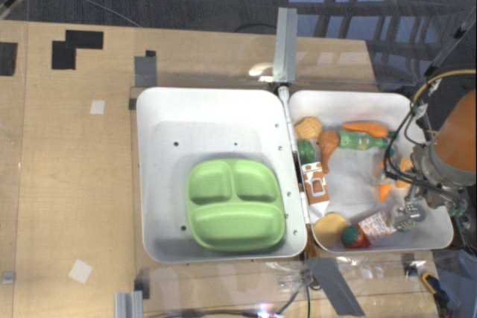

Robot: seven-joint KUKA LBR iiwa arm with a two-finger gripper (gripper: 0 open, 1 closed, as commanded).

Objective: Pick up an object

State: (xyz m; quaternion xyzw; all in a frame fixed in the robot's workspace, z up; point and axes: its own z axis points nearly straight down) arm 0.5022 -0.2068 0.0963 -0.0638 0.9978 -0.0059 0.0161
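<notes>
tool (408, 211): low in right bin (440, 238), lower right of frame; opening unclear, can't tell any hold
nearest: silver packet (376, 224)
progress: nothing visibly lifted; grasp and lift remain

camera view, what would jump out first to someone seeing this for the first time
The bright green divided tray sitting in the left bin catches the eye first, against the plain white. Next comes the jumble of small toy foods in the right bin, such as an orange carrot near the far wall and a red and green piece near the front. The grey arm with its orange band hangs over that bin's right side.
</notes>
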